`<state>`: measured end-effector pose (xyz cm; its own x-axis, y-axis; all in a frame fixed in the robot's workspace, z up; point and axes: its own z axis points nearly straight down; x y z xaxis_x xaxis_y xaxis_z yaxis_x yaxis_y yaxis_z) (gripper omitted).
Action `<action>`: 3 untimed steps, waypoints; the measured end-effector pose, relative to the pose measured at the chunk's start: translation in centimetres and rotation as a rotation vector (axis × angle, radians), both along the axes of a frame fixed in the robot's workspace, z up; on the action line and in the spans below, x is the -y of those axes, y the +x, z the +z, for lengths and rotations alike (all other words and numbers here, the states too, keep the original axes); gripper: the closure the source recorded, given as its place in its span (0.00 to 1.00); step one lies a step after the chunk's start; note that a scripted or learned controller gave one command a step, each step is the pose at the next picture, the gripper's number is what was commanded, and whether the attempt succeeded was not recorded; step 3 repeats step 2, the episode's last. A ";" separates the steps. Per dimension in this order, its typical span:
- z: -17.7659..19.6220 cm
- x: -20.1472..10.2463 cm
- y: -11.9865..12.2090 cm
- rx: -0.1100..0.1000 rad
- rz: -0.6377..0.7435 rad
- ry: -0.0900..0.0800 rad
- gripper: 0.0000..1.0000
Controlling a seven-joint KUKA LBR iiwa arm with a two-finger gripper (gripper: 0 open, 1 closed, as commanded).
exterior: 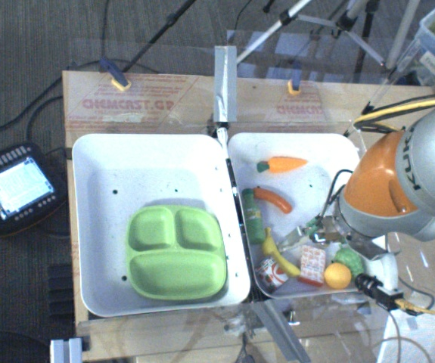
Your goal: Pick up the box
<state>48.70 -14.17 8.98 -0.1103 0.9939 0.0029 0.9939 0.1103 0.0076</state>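
The box (313,262) is small, white with a red pattern, and lies near the front of the right bin (330,151). It sits between a banana (278,257) and an orange fruit (337,275). My gripper (319,231) hangs just behind and above the box, under the orange-banded wrist (380,187). Nothing is visibly held in it.
The right bin also holds a carrot (284,164), a red sausage-like piece (272,199), a green bottle (253,216), a red can (272,274) and a green item (349,260). A green divided tray (176,252) lies in the left bin (100,180).
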 end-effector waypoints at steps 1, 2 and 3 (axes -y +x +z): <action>0.0 -0.5 0.0 0.004 0.000 -0.009 0.00; 1.0 -0.6 0.1 0.006 0.002 -0.008 1.00; 1.0 -0.6 0.1 0.006 0.002 -0.008 1.00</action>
